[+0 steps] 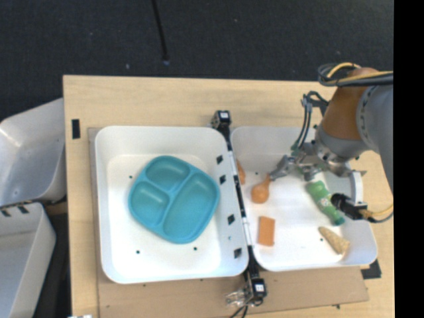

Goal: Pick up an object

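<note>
Farthest from the jaws, on the left side of the bench (79, 98), the left bin (106, 257) holds a blue divided plate (174, 199) lying flat near its middle. Across the divider, the right bin (262, 138) holds the loose pieces. An orange carrot-shaped toy (260, 192) lies just below and left of the gripper (286, 165), close to its nearer fingertip. An orange block (265, 231) sits further below that. To the right of the jaws lies a green bottle-like toy (324, 201), and a tan bread-like piece (334, 240) rests near the bin's lower right corner. The jaws stand apart, with nothing between them, low over the bin floor.
</note>
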